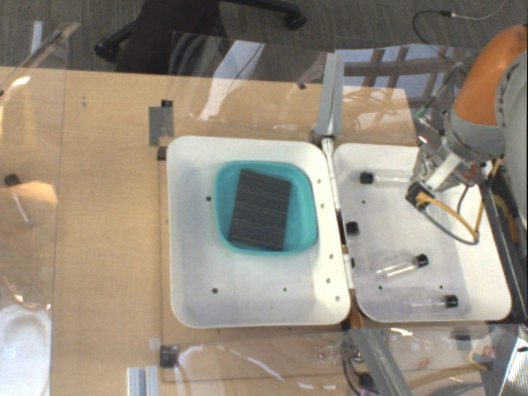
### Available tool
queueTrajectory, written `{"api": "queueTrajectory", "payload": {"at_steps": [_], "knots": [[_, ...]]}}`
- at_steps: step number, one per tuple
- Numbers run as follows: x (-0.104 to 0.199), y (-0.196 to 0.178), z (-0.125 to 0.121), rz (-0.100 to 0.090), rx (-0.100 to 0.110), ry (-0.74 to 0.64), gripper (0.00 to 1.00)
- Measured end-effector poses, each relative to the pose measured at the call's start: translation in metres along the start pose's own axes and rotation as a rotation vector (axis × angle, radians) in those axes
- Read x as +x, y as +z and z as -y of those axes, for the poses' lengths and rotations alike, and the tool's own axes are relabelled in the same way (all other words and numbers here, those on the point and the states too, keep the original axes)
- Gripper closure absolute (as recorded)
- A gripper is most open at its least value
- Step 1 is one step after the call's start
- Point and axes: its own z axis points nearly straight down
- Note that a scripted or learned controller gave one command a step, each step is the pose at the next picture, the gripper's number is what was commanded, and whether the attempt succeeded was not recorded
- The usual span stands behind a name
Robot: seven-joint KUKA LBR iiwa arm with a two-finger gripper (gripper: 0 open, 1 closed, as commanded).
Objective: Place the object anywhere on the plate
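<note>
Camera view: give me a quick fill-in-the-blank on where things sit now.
The dark ribbed block lies on the ____ plate.
The plate's bin is the view's ____ one.
The black-capped tubes lie in the view's ____ bin.
Missing words: teal, left, right.

We see the grey arm (477, 132) reach in from the view's right, its orange band (495, 64) uppermost, the gripper (429, 176) angled down and leftward.
</note>
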Motion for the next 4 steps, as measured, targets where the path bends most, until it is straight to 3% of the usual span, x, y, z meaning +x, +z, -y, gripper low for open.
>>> {"api": "queueTrajectory", "payload": {"at_steps": [1, 2, 3, 4], "knots": [[0.0, 0.0, 0.0, -0.001, -0.001, 0.0, 0.0], [-0.037, -0.005, 0.03, -0.003, -0.001, -0.24, 0.0], [-0.072, 0.076, 0.074, -0.001, 0.003, -0.244, 0.0], [-0.106, -0.007, 0.06, -0.004, -0.004, -0.349, 0.0]]}}
